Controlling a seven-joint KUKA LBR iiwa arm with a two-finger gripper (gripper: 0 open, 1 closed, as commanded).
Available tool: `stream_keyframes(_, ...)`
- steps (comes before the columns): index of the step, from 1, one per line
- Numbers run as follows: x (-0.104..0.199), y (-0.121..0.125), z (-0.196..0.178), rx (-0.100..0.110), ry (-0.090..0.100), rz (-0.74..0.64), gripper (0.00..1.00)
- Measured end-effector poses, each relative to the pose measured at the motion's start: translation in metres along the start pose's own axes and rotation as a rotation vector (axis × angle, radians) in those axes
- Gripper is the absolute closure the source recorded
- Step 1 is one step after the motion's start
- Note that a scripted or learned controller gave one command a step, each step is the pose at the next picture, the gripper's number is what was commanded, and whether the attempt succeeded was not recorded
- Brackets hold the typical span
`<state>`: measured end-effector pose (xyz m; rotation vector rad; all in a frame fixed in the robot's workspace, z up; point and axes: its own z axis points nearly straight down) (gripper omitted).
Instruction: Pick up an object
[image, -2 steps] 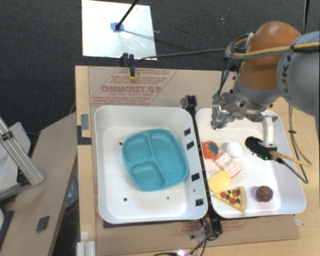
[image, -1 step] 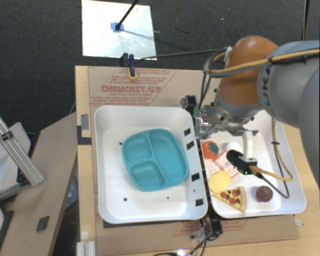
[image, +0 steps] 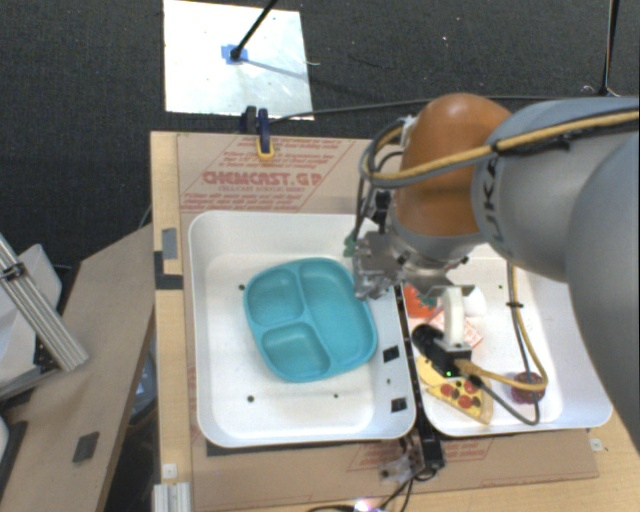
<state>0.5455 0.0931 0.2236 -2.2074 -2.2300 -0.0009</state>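
— Teal plate (image: 308, 320) with three sections, where is it?
— Lying flat in the left bin (image: 225, 400), its right edge under the gripper (image: 366, 280).
— Are the fingers around anything?
— I cannot tell; the arm (image: 520, 180) hides them from above

Look at the brown cardboard (image: 262, 172) behind the bins. You can read "CHEMCAST" on it in big red letters, and then what looks like "GP". There are lines of smaller red print above and below that word, but they are too small and blurry for you to read. On the grey arm (image: 560, 200) you can see part of some dark letters, likely "KUKA", but only a bit of them shows at the edge of the orange band.
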Motion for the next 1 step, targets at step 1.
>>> stream_keyframes(1,-0.0040,0.0013,-0.0003,-0.002,-0.003,0.007,0.00)
